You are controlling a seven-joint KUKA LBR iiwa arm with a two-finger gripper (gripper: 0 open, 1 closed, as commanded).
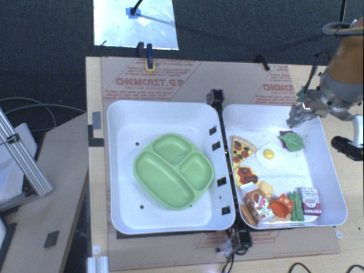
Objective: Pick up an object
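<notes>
Gripper poised over the far part of the right bin, just beside a green leaf toy.

The leaf looks light, thin and pliable; pinching across its middle seems best. Whether the pincer stands apart or together cannot be told; the arm is cut off at right.

Two bins are set side by side on the desk. In the left bin a divided plate is placed near the middle. In the right bin a pizza slice lies by the left wall, a fried egg just right of it, and a leaf further right. Several packets are crowded along the near wall. The claw is positioned over the far right corner, behind the leaf.
</notes>
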